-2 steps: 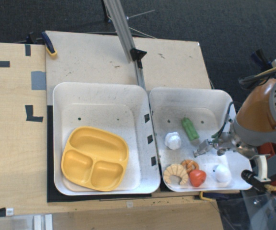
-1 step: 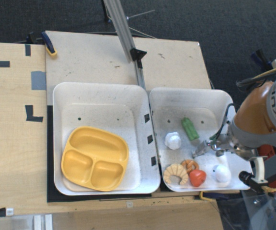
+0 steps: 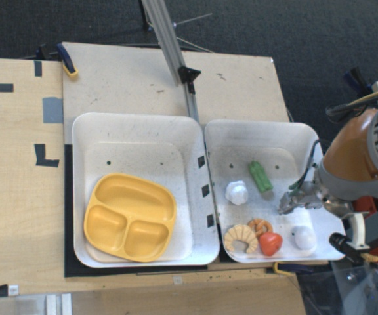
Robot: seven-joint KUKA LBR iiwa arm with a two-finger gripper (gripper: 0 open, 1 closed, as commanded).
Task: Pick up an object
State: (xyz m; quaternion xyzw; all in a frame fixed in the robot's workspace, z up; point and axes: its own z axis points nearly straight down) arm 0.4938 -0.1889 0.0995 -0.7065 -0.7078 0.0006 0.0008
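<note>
The right bin [image 3: 254,133] holds a green block [image 3: 261,176], a white round object [image 3: 237,192], a croissant [image 3: 241,238], a small pretzel-like pastry [image 3: 261,226], a red tomato [image 3: 270,243] and a white egg-like object [image 3: 303,236]. My gripper [image 3: 293,202] hangs low over the bin's right side, just above the white egg-like object and right of the green block. Nothing shows between its fingers. The arm's orange band [image 3: 353,153] rises behind it at the right edge.
The left bin [image 3: 136,126] holds a yellow divided plate [image 3: 131,216] at its front. A grey metal pole [image 3: 169,41] slants from the top down to the ridge between the bins. A yellow-handled clamp [image 3: 67,60] sits at the bench's back left.
</note>
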